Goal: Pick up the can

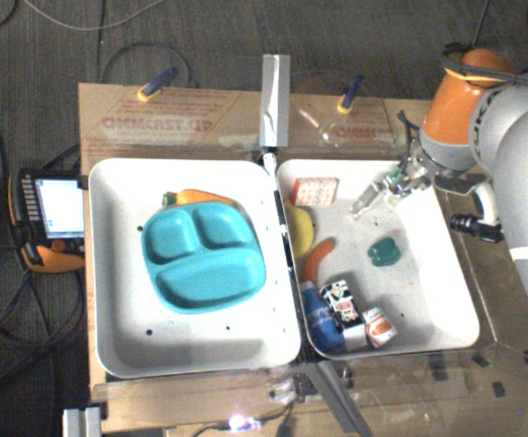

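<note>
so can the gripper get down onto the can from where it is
Probably, but it's tight: the gripper hovers over the right bin, while the can lies wedged between a blue bottle and a small carton.

An orange item [200, 196] lies mostly hidden beneath the teal divided tray [206, 253]. The gripper [373, 197] is too small and blurred to read its fingers. The arm [501, 135] is cut off at the right edge.

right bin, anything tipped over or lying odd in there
Yes. The can lies on its side in the right bin, wedged with a blue item at the front-left corner. The gripper hovers near the back, apart from it.
</note>
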Controlling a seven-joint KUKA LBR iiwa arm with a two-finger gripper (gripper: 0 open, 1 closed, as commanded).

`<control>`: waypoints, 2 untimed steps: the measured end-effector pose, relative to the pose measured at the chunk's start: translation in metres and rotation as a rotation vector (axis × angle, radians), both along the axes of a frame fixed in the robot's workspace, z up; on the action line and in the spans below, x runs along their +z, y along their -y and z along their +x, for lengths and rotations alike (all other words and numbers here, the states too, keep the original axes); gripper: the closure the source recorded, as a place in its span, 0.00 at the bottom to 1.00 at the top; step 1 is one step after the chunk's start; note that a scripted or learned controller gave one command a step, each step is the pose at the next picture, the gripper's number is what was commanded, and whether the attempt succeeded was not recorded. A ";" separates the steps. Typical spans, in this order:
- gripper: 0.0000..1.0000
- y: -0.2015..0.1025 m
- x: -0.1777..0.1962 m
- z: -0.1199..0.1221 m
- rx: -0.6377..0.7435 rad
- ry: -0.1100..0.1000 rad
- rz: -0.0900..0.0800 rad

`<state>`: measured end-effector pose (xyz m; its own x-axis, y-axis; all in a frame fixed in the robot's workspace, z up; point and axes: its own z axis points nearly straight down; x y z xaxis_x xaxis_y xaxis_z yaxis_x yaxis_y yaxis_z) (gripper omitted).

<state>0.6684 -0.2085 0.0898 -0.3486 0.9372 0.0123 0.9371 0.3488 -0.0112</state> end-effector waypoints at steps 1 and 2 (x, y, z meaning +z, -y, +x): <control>1.00 0.001 0.006 0.003 0.001 0.019 -0.011; 1.00 -0.022 0.102 -0.021 -0.482 0.007 -0.014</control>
<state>0.6470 -0.1866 0.1923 0.1253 0.9921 -0.0023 0.9921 -0.1253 -0.0056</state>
